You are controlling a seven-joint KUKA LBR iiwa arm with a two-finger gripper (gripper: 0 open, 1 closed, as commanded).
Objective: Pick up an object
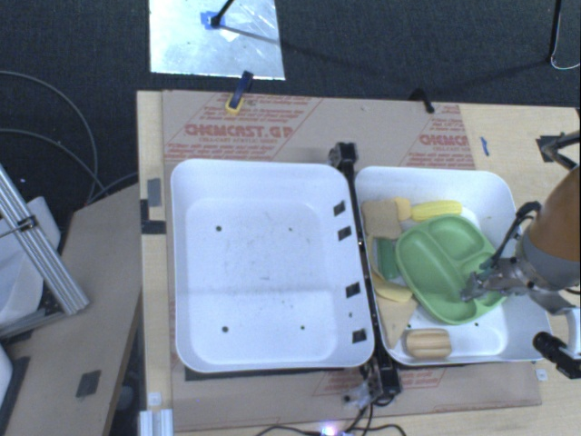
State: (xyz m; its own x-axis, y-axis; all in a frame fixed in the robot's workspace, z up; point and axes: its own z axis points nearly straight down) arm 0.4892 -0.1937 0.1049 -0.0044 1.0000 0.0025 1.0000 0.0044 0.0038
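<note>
The gripper (478,284) is lowered onto the green plate's (436,257) near edge in the right bin (495,187) — whether anything is grasped cannot be told. No lift is judged done yet — the plate lies beneath and beside it.

The divided plate (442,266) lay in the right bin (495,187). Behind the plate sat a corn cob (435,211), and a flat block (381,217) lay left of that cob. A bread roll (427,341) lay before the plate. The left bin (263,266) stood left of it.
</note>
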